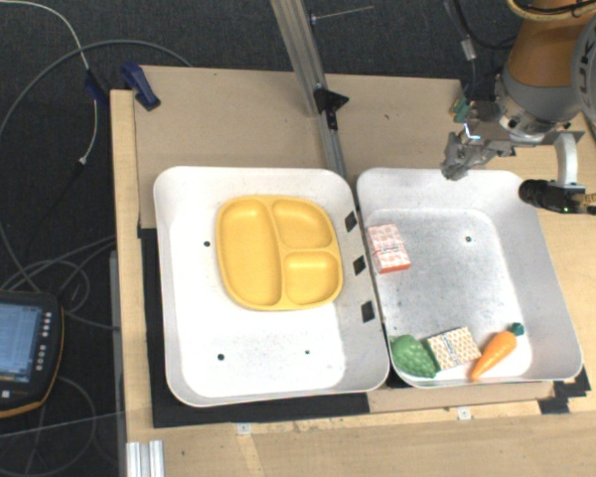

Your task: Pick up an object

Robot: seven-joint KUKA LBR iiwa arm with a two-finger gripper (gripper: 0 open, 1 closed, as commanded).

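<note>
The right bin (536,256) holds a small pink-and-white box (388,247) near its left wall. Along its near edge lie a green lumpy toy (413,355), a checkered beige packet (452,348) and a toy carrot (494,354). My gripper (459,163) hangs over the far rim of the right bin, well apart from all of these, with nothing visible between its fingers. The grey arm with its orange band (556,28) rises at the upper right.
The left bin (179,296) bears a yellow divided plate (278,250). A metal pole (303,48) slants down to the seam between the bins. Cables and a tablet pendant (15,346) lie off the bench at the left.
</note>
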